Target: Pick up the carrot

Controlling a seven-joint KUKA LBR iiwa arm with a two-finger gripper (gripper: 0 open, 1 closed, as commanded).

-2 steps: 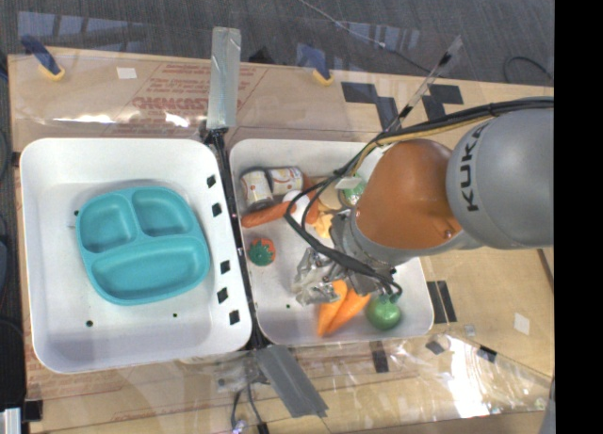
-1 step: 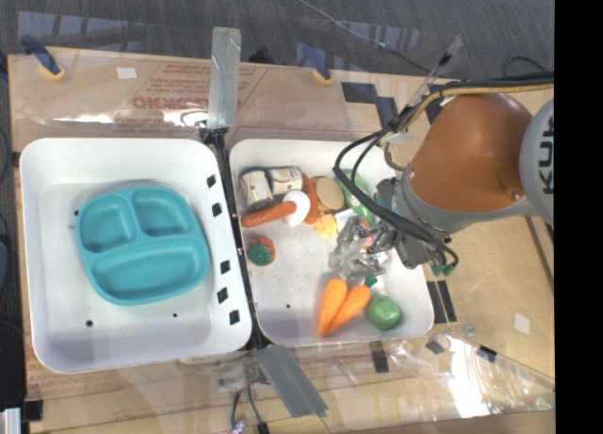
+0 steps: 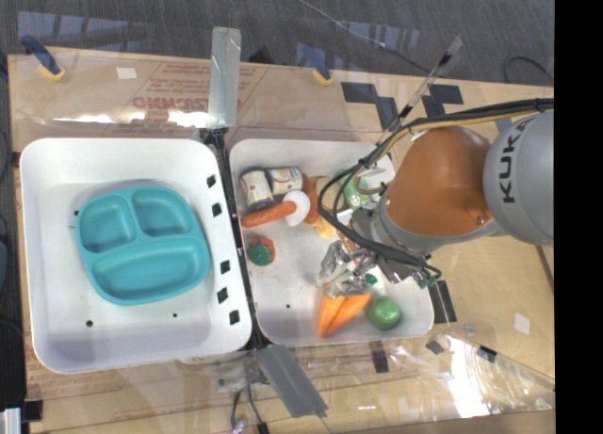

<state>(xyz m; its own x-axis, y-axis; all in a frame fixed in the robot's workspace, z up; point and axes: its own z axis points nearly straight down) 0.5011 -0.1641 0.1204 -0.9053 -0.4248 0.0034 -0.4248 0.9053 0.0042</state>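
lab | taped bench (image 3: 113,93) | white bins (image 3: 38,168) | robot arm (image 3: 509,178)

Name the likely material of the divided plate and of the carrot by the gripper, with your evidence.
Divided plate: probably plastic; even teal colour, soft sheen, moulded rounded compartments. Carrot: apparently a plastic toy; flat uniform orange with a smooth surface, though real cannot be excluded.

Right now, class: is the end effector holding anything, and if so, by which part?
It cannot be told. The end effector sits just above the carrot in the right bin, but nothing shows between its fingers.
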